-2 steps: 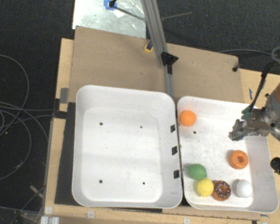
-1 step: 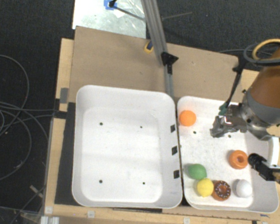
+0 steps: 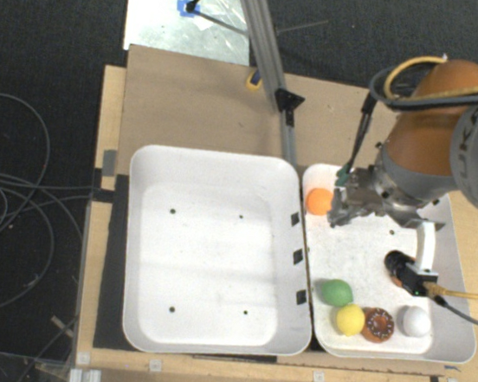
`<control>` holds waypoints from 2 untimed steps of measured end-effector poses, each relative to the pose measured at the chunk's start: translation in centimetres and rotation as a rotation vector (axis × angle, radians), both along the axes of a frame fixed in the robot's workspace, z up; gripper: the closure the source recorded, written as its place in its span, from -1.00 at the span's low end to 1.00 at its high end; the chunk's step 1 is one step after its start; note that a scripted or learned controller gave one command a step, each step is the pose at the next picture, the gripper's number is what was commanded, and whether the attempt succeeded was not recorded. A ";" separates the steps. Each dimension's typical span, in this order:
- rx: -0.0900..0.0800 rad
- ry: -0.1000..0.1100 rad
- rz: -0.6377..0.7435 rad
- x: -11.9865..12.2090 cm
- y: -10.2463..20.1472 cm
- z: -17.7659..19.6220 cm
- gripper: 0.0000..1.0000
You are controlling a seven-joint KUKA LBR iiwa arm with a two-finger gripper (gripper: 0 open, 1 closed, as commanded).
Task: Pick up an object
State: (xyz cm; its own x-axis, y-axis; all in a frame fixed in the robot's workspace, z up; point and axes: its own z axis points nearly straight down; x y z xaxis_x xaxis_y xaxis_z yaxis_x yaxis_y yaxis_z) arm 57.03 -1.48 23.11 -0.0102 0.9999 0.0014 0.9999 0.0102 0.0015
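The gripper [image 3: 338,215] hangs low over the right bin [image 3: 454,349], at its far left corner, and whether it is spread or pressed together cannot be told from this slanted view, since the dark wrist body covers it. Nothing can be seen pinched in it.

Just to the gripper's left, touching or nearly touching it, sits an orange ball [image 3: 317,201], tucked against the bin wall that borders the left bin [image 3: 151,165]. That ball looks like the likeliest target. The other candidates lie well nearer the camera than the gripper, in a row along the bin's near edge: a green fruit-shaped piece [image 3: 335,291], a yellow ball [image 3: 350,319] just beside it, a brown sprinkled doughnut [image 3: 378,325], and a white ball [image 3: 415,321].

The risk here comes from the ball's position. It is round, it sits in a corner, and the gripper appears offset to its side rather than centred over it. A descent from here could strike the ball's flank and roll it along the wall, or close on air. The bin wall itself is close enough that a finger might catch the rim. The cable [image 3: 469,299] trailing near the wrist could also drag across the bin floor.
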 end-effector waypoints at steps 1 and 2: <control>0.000 -0.001 0.000 1.6 4.6 -0.7 1.00; 0.000 0.000 0.000 2.1 9.2 -1.1 1.00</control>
